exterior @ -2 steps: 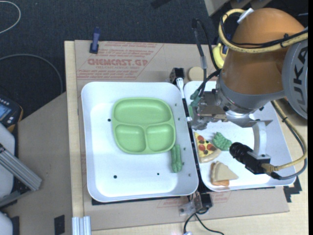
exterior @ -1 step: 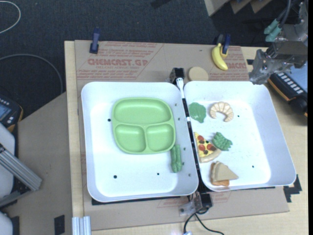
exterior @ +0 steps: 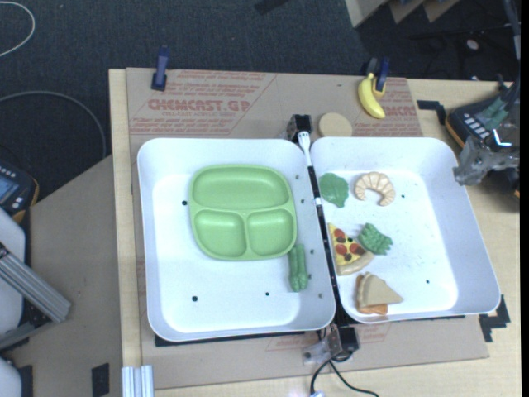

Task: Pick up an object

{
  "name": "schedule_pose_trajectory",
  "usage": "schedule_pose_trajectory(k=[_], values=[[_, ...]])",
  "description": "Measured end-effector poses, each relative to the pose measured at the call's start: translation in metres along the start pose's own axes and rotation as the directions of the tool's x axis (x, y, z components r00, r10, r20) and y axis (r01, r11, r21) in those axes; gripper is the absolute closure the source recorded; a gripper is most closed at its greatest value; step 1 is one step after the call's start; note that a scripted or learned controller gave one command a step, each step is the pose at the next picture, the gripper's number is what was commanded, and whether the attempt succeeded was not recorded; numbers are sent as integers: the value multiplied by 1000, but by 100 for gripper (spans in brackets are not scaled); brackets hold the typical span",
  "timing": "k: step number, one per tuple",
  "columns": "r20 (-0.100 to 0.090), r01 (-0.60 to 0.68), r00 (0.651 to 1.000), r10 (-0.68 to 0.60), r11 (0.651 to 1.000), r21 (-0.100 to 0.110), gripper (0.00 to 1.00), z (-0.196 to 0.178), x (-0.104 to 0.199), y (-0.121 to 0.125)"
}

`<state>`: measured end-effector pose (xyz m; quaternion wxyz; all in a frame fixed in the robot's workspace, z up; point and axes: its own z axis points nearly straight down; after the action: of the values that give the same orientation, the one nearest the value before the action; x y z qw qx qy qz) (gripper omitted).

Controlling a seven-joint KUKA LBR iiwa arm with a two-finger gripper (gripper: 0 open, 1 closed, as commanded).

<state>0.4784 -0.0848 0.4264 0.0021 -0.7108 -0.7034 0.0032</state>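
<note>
Dark carpeted floor surrounds a tan surface; cables at ten o'clock.

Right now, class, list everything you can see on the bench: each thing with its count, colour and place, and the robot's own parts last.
Bins: two, white, side by side on the bench.
Tray: one, green, three compartments, left bin.
Pickle: one, green, left bin, near its right wall.
Lettuce: one, green, right bin, upper left.
Croissant: one, tan, right bin, top.
Pizza: one slice, yellow and red, right bin.
Broccoli: one, green, beside the pizza.
Sandwich: one, tan, right bin, bottom.
Banana: one, yellow, behind the bins.
Disc: one, tan, behind the bins.
Pincer: one, grey, right bin's right edge.
</note>
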Motion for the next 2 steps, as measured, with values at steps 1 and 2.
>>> schedule_pose_trajectory(k=[1,2], values=[[-2,9,1000,-9,1000,2,100,86,9,7],[3,10,1000,-10,999,-30,100,-118,-11,0]])
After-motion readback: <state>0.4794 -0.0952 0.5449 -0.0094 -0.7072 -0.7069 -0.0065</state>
